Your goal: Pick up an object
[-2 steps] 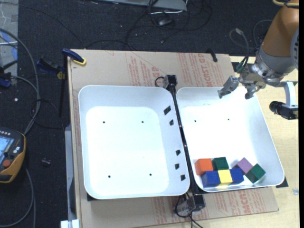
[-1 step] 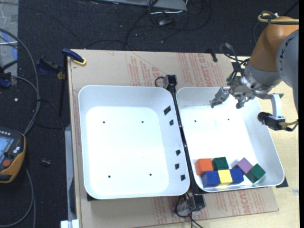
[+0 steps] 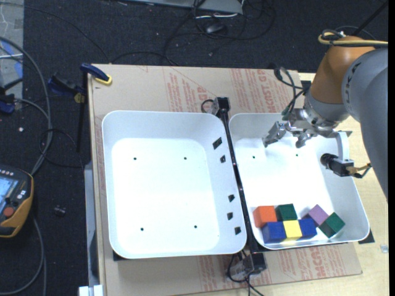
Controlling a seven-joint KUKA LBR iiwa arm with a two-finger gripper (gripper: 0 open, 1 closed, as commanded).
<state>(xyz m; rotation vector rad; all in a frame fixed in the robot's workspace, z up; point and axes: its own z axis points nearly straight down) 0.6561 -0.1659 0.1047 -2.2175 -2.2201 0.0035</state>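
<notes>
Hovering over the right bin (image 3: 345, 184), the gripper (image 3: 287, 138) is spread wide, holding nothing.

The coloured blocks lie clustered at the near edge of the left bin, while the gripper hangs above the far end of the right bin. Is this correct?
Not quite. The camera view shows the coloured blocks clustered at the near edge of the right bin, not the left one. The gripper does hang above that bin's far end.
</notes>
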